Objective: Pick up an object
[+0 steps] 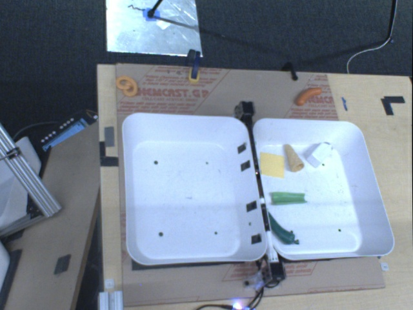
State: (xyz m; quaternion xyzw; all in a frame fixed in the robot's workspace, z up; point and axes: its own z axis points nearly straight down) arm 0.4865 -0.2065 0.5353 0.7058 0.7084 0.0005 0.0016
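The right bin (371, 192) holds several small objects near its left side. A flat yellow square (271, 165) lies at the upper left, with a tan cone-shaped piece (293, 157) just to its right. A small white block (317, 154) sits further right. Below them lies a green pod (288, 198), and a darker green curved piece (281, 230) rests against the bin's left wall near the front.
The left bin (139, 141) stands beside the right one, joined by a black clipped divider (253, 173). On the cardboard base behind the bins lie an orange ring (127, 86), a yellow-and-blue clamp (193, 65) and an orange sausage-shaped toy (308, 96). A metal frame (26, 179) stands at far left.
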